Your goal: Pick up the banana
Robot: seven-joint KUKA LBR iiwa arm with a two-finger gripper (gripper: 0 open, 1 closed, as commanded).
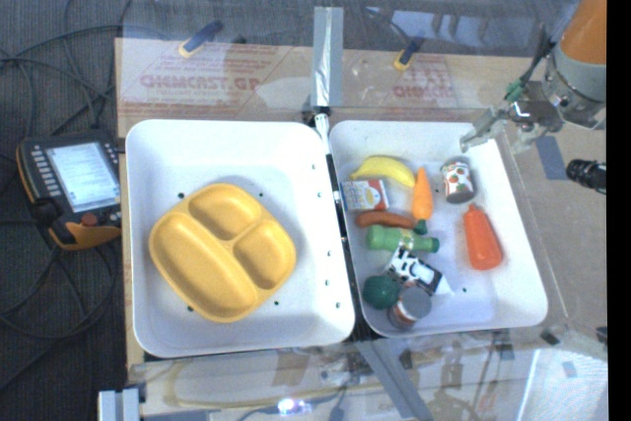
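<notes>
Two white bins sat on the bench, a yellow tray point(223, 251) in the left one. The banana point(385, 171) lay at the right bin's point(513, 306) back, just beside a carrot point(422, 193). The gripper point(490, 129) hovered over the bin's far right corner, fingers apart, holding nothing.

You are looking down on two white bins side by side. The left bin point(148, 311) holds a yellow divided plate point(223, 250). The right bin point(518, 296) holds a banana point(386, 170) near its upper left, a carrot point(422, 193) just beside it, a green bottle point(400, 239), a small can point(456, 180) and an orange piece point(481, 237). The gripper point(490, 127) hangs over the right bin's upper right corner, apart from the banana. A handheld control pad point(71, 187) lies on the floor at far left.
</notes>
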